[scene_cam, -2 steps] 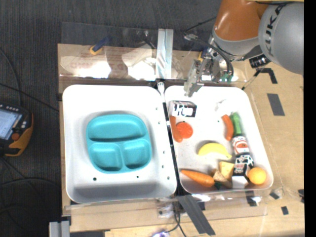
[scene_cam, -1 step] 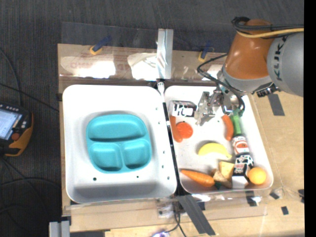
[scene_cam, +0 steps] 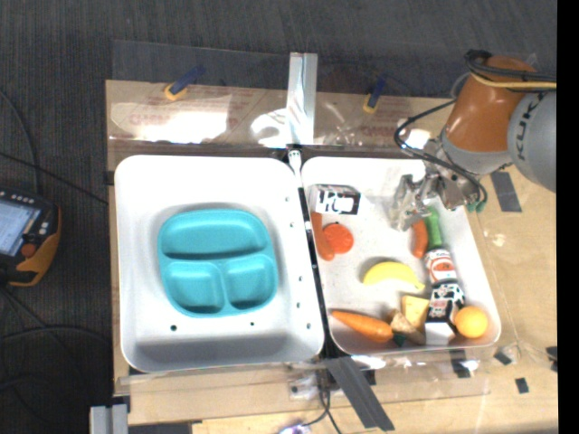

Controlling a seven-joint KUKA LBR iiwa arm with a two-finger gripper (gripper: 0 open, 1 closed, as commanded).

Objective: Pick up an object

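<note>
Gripper (scene_cam: 409, 208) low in the right bin's (scene_cam: 482, 262) far right corner, finger state impossible to tell, small carrot (scene_cam: 420, 238) just beside it, banana (scene_cam: 392, 273) nearer, teal tray (scene_cam: 217, 260) in left bin (scene_cam: 136, 269)

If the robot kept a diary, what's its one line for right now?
two-finger gripper low in right white bin | beside small orange carrot | nothing visibly held | teal divided tray untouched

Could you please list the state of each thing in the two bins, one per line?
pincer: low in the right bin, nothing seen held
teal tray: flat in the left bin, compartments bare
banana: lying loose
large carrot: lying on its side
small carrot: lying beside the pincer
orange: resting in the corner
</note>
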